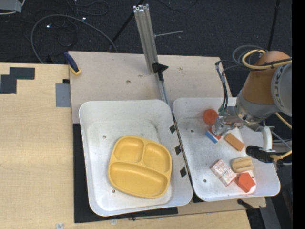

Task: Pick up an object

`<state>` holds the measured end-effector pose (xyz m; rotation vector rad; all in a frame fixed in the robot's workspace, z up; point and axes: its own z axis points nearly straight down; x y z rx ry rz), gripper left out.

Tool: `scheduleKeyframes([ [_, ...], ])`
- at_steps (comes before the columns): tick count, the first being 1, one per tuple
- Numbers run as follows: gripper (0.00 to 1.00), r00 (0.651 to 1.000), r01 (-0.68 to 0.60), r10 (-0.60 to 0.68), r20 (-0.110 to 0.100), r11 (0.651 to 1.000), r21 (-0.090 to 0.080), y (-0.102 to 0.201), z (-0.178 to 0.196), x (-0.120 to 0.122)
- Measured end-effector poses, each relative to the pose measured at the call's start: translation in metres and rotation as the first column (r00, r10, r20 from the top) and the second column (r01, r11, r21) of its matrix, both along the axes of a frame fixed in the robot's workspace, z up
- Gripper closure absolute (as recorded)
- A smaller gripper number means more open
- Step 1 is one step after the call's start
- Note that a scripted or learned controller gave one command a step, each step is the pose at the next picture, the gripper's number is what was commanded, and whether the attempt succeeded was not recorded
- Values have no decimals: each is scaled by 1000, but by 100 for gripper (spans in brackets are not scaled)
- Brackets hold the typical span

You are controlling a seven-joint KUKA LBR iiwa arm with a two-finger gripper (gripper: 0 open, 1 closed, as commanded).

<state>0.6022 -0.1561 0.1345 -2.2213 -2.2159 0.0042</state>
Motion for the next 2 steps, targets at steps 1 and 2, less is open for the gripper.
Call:
scheduleKeyframes([
  [1,100,1000,-4,4,7,1000,-1,6,61,2],
  [2,100,1000,-4,4,7,1000,-2,-2,117,9],
])
